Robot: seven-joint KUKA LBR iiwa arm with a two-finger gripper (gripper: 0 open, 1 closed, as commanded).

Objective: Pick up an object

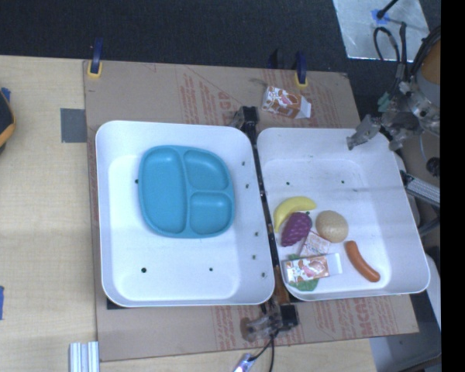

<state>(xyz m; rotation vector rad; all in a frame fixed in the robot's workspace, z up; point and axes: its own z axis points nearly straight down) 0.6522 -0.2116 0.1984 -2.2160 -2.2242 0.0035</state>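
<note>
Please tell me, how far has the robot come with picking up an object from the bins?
Done: nothing looks picked yet. The banana, grapes, potato, sausage and two packets all lie in the right bin.
In hand: the gripper is at that bin's far right corner, away from the items, with nothing visible between its fingers.
Left: reach an item, grasp it and lift it.

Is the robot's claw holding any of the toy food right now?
No, nothing is held. The gripper hangs over the right bin's top corner, far from the banana, grapes and sausage.
</note>
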